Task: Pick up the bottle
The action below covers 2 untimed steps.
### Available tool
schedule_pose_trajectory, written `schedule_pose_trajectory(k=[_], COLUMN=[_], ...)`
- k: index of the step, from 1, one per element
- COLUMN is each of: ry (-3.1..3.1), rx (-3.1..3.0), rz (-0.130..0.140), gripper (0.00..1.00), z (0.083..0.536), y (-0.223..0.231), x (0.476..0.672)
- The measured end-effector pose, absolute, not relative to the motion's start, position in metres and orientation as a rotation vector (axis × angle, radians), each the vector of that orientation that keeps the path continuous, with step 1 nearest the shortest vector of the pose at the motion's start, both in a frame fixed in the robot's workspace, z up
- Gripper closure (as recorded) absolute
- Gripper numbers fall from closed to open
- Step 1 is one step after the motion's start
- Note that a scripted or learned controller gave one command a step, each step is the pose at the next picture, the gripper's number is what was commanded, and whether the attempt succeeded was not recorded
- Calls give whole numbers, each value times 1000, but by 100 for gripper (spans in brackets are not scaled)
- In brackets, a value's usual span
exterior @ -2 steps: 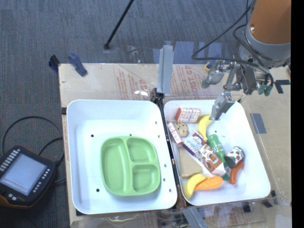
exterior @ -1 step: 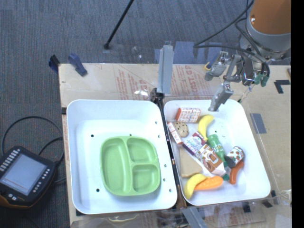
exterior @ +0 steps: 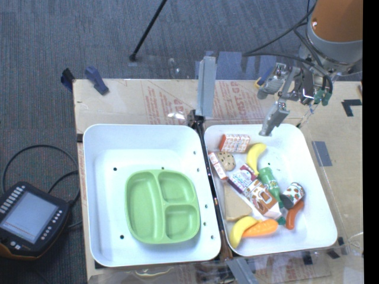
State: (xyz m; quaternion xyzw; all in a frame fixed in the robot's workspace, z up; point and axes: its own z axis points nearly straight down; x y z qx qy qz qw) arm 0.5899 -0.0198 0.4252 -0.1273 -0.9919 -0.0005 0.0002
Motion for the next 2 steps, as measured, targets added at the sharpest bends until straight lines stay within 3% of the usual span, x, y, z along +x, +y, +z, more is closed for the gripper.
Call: schedule_pose_trajectory(k=[1, 2], ry=[-3107, -3115], rx=[-480, -416], rz=[-2, -2], gripper=[0, 0], z=[437, 437], y=[67, 128], x=[579, 531])
